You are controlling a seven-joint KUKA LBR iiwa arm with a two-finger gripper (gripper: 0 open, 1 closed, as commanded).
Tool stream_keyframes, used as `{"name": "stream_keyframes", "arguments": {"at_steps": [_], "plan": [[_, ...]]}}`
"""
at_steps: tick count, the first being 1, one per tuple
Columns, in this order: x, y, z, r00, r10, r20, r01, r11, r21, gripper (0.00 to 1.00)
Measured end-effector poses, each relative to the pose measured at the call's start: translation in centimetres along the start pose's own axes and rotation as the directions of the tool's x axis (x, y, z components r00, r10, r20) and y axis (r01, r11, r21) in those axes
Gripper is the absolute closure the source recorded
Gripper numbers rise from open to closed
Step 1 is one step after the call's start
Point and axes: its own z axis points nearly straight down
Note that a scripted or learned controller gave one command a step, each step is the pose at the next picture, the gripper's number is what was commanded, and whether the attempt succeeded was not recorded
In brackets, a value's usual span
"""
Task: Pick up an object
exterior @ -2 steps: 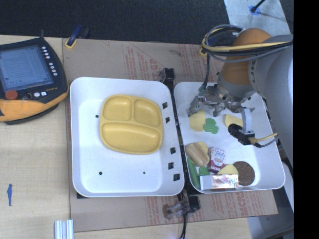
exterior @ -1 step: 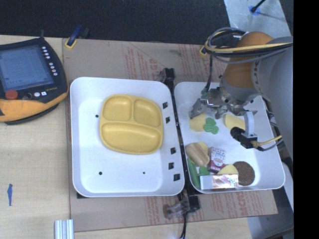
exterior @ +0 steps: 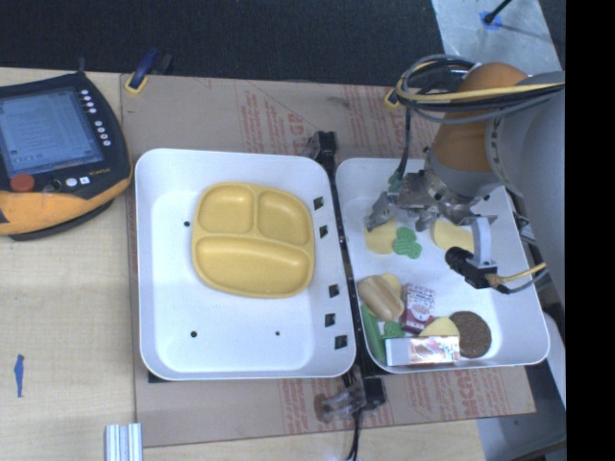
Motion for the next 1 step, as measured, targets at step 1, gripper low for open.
{"name": "stream_keyframes", "arguments": {"at_steps": [1], "plan": [[0.66, 1.69, -0.07, 1.000, -0.001, 0.000, 0.001, 1.000, -0.006, 0.00]]}}
